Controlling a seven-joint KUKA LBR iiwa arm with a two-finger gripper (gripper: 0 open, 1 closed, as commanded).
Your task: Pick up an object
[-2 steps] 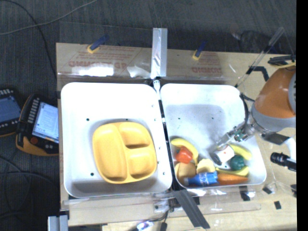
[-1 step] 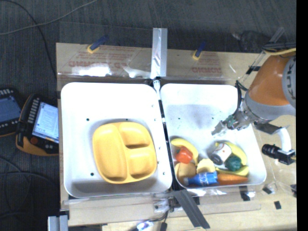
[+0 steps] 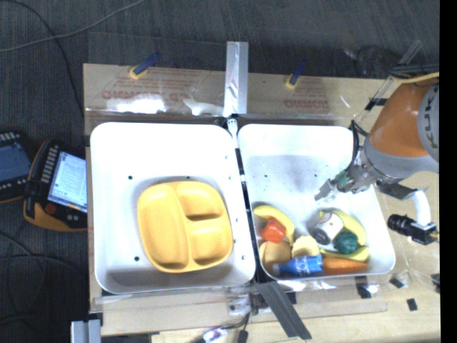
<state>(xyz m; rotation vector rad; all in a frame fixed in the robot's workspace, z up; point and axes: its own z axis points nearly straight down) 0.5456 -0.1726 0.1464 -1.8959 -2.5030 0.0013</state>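
My gripper (image 3: 334,187) hangs over the right bin (image 3: 293,156), just above and slightly behind the pile of objects at the bin's front. Nothing is seen in its grasp. Directly below it lies a silver can (image 3: 327,228) on its side, beside a green ball (image 3: 348,242) and a yellow banana (image 3: 359,229). Further left lie another banana (image 3: 266,212), a red tomato-like piece (image 3: 273,230) and a tan lump (image 3: 275,251). A blue bottle (image 3: 300,265) and an orange carrot (image 3: 347,266) rest along the front wall.
The left bin (image 3: 114,156) holds a yellow divided plate (image 3: 186,225). The arm's orange band (image 3: 400,123) stands over the right bin's far right corner. A handheld controller (image 3: 57,188) lies on the floor at the left.
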